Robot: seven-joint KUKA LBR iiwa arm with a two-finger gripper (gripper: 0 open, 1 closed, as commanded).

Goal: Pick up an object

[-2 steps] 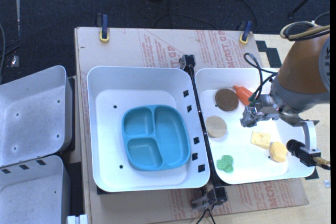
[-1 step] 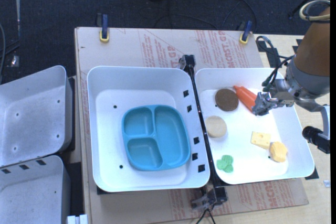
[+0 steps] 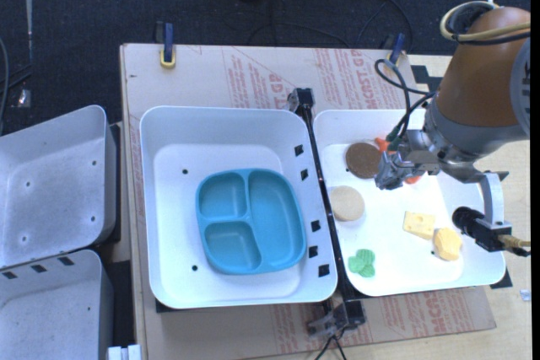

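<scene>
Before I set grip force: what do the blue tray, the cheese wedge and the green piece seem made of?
Blue tray: looks like moulded plastic, smooth with a soft sheen, three rounded compartments. Cheese wedge: likely hard plastic toy food, pale yellow with hole-like dimples, matte. Green piece: probably plastic or rubber, lumpy outline, too small to be sure.

The arm [image 3: 485, 72] runs off the right edge, hiding an orange object [image 3: 411, 176].
</scene>
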